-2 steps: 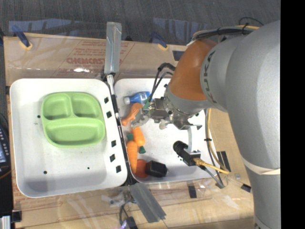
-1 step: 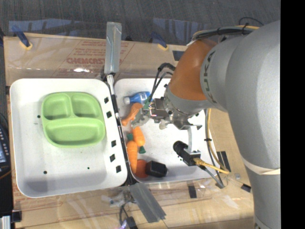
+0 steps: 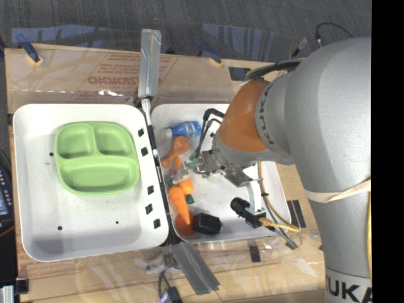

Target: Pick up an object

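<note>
I've got the claw (image 3: 201, 164) low in the right bin (image 3: 278, 182), can't tell its opening, carrot (image 3: 179, 202) just at its 7 o'clock looks light, stiff, slick, so grab mid-body.

Left bin (image 3: 38, 232): white plastic, smooth, faint sheen. Inside it, divided plate (image 3: 98, 156): light green plastic, smooth, matt. Right bin (image 3: 278, 194), beside the left bin: the same smooth white plastic. Carrot-shaped toys (image 3: 180, 204) near its left wall: orange, smooth, plastic-looking. Black block (image 3: 207, 223) beside them: matt. Bottle (image 3: 184, 129) at the far end: clear glossy plastic, blue label. Arm (image 3: 328, 118): grey casing, smooth with a satin sheen; its orange band (image 3: 243, 122) is glossier. Bench top (image 3: 82, 68) beyond the bins: brown cardboard, matt, under glossy clear film.
</note>
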### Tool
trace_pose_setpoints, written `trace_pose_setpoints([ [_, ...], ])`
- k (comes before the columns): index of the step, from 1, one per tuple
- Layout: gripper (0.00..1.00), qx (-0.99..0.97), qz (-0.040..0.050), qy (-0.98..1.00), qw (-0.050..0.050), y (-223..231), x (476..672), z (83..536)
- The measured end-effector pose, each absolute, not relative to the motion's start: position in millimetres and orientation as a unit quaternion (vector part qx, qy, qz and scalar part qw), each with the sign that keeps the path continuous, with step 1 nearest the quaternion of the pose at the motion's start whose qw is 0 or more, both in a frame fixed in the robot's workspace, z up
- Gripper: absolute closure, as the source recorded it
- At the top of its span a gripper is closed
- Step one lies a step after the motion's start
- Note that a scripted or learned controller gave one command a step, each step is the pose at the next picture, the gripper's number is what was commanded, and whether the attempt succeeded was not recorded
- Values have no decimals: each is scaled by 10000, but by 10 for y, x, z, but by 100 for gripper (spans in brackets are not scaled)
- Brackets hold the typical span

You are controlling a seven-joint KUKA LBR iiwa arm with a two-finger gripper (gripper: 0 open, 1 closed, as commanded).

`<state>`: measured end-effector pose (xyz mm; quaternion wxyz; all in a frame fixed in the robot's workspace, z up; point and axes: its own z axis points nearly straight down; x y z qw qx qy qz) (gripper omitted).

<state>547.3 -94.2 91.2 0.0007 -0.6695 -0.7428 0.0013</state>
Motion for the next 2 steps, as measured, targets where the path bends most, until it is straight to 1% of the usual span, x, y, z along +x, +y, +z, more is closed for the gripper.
trace_pose_setpoints([
  [1, 100, -6678, 19, -7443, 27, -932, 5468, 1003],
  [2, 100, -6979, -2, -7162, 1, -767, 6027, 2002],
])
